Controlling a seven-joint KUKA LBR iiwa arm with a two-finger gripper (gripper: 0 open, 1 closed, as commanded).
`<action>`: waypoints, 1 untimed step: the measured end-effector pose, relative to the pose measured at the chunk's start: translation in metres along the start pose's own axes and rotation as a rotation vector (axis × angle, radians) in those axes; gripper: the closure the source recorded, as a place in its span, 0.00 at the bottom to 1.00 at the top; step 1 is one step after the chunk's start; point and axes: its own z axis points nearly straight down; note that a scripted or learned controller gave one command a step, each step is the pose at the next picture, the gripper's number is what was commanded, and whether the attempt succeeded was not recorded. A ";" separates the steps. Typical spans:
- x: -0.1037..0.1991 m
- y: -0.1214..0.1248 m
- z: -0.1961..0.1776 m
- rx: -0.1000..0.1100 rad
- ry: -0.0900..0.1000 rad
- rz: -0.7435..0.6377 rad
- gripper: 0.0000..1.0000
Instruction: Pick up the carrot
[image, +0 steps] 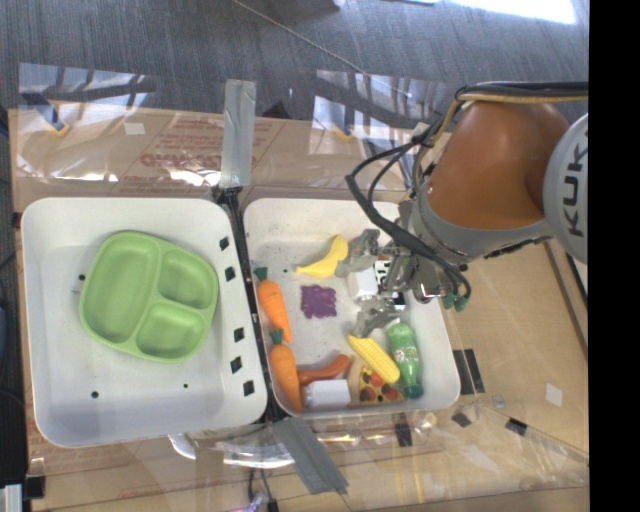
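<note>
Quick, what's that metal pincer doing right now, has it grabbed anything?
Pincer: open, holding nothing, hanging over the right bin between the banana and the corn. The carrots lie untouched by the bin's left wall.

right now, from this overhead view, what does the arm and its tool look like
The arm is light grey with a large glossy orange band above the wrist and part of dark lettering, "KU", on the grey shell. Black cables loop from the band down to the wrist. The tool is a small silver-grey metal assembly with white and black parts.
</note>
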 end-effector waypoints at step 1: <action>0.006 0.033 0.085 -0.003 0.003 0.032 0.00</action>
